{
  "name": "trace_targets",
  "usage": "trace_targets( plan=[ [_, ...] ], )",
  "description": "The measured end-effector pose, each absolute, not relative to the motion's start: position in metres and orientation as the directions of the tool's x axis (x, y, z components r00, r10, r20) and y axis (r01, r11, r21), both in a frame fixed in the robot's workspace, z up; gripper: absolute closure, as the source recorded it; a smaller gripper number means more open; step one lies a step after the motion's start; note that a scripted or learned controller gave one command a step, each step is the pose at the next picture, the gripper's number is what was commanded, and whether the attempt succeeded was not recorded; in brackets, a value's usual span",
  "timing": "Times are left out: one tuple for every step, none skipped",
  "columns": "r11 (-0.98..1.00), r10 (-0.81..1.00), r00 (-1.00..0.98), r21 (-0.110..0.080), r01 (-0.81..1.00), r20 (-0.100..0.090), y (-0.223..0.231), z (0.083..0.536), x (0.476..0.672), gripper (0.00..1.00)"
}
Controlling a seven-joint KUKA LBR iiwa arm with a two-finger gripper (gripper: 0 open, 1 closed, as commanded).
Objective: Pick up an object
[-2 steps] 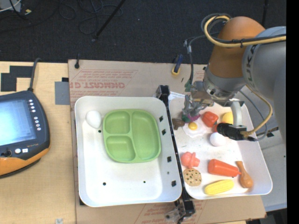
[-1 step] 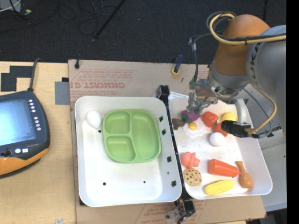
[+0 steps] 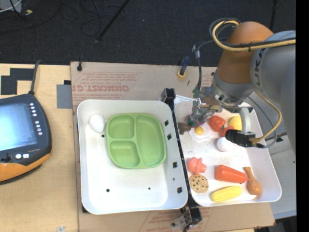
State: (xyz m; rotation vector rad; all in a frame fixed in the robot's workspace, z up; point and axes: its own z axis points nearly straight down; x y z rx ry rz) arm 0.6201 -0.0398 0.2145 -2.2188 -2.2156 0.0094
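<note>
the two white bins, left (image 3: 91, 187) and right (image 3: 270, 190), look like smooth, slightly glossy plastic. the green divided plate (image 3: 136, 140) has a soft satin sheen, plastic too. the toy foods seem moulded plastic: the white egg (image 3: 96, 123) and the corn cob (image 3: 226, 193) shine a little, while the cookie (image 3: 198, 183) looks matt and speckled. the carrot (image 3: 230, 173) is smooth. under the bins lies matt brown cardboard (image 3: 111, 83) with printing. the arm's orange band (image 3: 247, 45) is glossy, its grey shell (image 3: 280, 69) smooth. the tool (image 3: 198, 116) looks like dull metal.
</note>
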Motion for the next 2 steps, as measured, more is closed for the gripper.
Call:
trace_targets(
  plan=[
    [0.001,1.000,-0.001,-0.006,1.000,0.000,-0.0434,0.2266,0.6235,1.00],
    [0.001,1.000,-0.001,-0.005,1.000,0.000,-0.0424,0.2248,0.6271,1.00]
  ],
)
